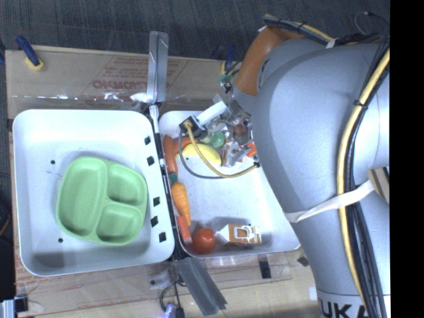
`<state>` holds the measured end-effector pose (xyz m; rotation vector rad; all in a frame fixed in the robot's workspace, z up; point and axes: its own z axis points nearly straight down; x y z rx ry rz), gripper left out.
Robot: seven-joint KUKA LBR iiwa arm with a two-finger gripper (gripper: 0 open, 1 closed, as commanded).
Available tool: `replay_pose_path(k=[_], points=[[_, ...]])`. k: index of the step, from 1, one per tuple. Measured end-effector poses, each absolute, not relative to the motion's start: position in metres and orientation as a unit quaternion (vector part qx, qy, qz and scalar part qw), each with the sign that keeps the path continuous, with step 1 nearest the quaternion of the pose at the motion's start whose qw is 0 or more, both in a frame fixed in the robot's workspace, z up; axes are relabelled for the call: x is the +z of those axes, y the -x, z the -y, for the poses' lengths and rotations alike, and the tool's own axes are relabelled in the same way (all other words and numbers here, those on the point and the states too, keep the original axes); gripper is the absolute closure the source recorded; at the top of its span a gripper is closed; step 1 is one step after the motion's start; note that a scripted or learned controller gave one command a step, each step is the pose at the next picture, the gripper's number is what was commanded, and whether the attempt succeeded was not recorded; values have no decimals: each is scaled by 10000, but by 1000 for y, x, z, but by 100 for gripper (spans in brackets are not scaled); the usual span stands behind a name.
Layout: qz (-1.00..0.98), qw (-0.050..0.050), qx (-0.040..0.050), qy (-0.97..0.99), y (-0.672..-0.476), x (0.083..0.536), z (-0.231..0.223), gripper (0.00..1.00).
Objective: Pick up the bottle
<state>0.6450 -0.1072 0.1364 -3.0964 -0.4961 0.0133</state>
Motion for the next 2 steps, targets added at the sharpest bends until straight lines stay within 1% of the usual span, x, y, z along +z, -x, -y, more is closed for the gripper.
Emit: replay_pose_path(k=[1,2], points=[[1060,25,-31,9944,-651,104,105,0],[1342,5,-68,9909,-627,102,109,0]])
